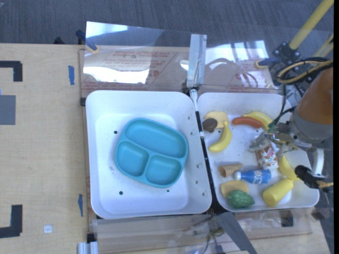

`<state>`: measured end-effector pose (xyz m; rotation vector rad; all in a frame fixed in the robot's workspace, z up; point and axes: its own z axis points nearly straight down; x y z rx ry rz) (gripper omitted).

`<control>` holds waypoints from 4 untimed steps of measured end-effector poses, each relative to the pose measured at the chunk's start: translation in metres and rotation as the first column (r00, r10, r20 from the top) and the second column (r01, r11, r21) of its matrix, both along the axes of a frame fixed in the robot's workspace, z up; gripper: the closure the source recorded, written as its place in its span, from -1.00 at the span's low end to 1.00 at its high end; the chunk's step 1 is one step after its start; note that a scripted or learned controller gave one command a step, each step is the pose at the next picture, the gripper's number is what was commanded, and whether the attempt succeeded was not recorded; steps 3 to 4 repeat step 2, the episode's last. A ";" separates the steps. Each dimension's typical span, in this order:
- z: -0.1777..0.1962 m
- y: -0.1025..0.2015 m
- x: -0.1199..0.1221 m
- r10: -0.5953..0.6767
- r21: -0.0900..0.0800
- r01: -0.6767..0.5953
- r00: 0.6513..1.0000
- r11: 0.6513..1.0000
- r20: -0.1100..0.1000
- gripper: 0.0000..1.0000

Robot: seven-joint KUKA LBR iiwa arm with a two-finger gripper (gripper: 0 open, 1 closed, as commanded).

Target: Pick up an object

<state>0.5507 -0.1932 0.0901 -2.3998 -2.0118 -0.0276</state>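
The right bin (304,197) holds several toy foods. A banana (224,136) lies at its left beside a brown round piece (210,124). A red chilli (247,121) and a second yellow banana (260,117) lie at the back. A red-and-white snack packet (266,156) sits in the middle, with a blue bottle (253,176) lying in front of it. My gripper (267,140) reaches in from the right, low over the bin just above the packet and right of the banana. Nothing is seen lifted in it.
A cone (229,169), a yellow wedge (233,187), a green piece (241,199) and yellow pieces (277,191) crowd the right bin's front. The left bin (100,142) holds a blue divided plate (151,152). Cables (296,70) hang at the back right.
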 end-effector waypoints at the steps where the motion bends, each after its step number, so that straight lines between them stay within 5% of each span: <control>1: 0.010 -0.004 0.001 -0.004 -0.009 0.004 1.000 1.000 0.005 1.00; 2: 0.120 0.029 0.055 -0.003 -0.020 0.003 1.000 1.000 0.003 1.00; 4: 0.120 0.029 0.055 -0.003 -0.020 0.003 1.000 1.000 0.003 1.00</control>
